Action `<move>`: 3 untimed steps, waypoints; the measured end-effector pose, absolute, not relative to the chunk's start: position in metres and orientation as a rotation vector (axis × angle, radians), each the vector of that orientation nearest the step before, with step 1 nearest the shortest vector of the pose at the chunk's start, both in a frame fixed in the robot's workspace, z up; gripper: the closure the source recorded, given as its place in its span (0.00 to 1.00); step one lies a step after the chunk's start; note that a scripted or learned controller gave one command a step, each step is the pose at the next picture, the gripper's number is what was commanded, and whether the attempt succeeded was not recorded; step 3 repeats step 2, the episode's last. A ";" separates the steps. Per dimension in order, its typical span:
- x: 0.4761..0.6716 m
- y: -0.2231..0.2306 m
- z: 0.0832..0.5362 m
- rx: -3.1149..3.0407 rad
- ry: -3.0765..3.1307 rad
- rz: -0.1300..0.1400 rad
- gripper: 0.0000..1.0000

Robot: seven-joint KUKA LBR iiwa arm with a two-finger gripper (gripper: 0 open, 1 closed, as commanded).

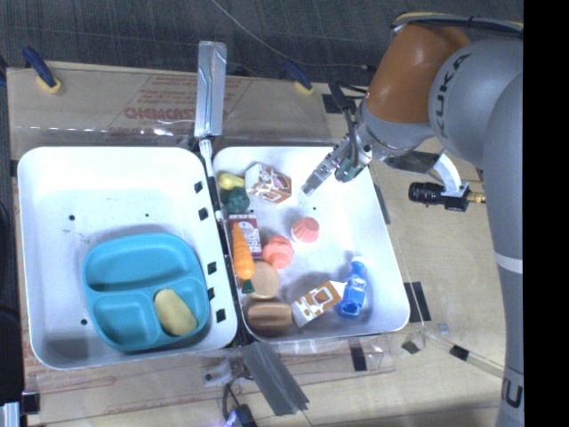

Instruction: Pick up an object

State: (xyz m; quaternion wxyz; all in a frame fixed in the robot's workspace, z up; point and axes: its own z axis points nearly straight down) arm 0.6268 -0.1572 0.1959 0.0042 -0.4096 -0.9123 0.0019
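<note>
- The grey arm (480, 105) with its orange band reaches in from the right, above the far right corner of the right shallow white bin (378, 238).
- Its pincer (322, 176) points down and to the left over the far part of that bin; the fingers are thin and blurred, so I cannot tell how far apart they stand, and nothing shows between them.
- Just left of the pincer tip lies a small brown-and-white printed carton (268, 183), near the far wall.
- Beside that carton, against the divider, sit a small yellow fruit-shaped toy (231, 181) and, just in front of it, a dark green round toy (236, 200).
- A pink ribbed round toy (306, 229) rests alone near the middle of the right bin, in front of the pincer.
- Along the divider lie a red printed packet (250, 235) and an orange carrot-shaped toy (242, 254), with a second pink round toy (278, 251) just beside them.
- Toward the near wall sit a tan round toy (264, 281), a brown bread-like toy (269, 315), a white-and-brown box (316, 304) and a blue plastic bottle (354, 292), close together.
- The left shallow white bin (53, 203) holds a blue divided plastic tray (133, 265), and a yellow potato-shaped toy (175, 311) lies in the tray's near right compartment.
- Both bins stand side by side on the counter (444, 274).
</note>
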 end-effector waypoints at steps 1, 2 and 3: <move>0.629 -0.156 0.201 -1.284 -2.867 0.001 0.00; 0.595 -0.121 0.097 -1.379 -2.831 -0.003 0.00; 0.595 -0.121 0.097 -1.379 -2.831 -0.003 0.00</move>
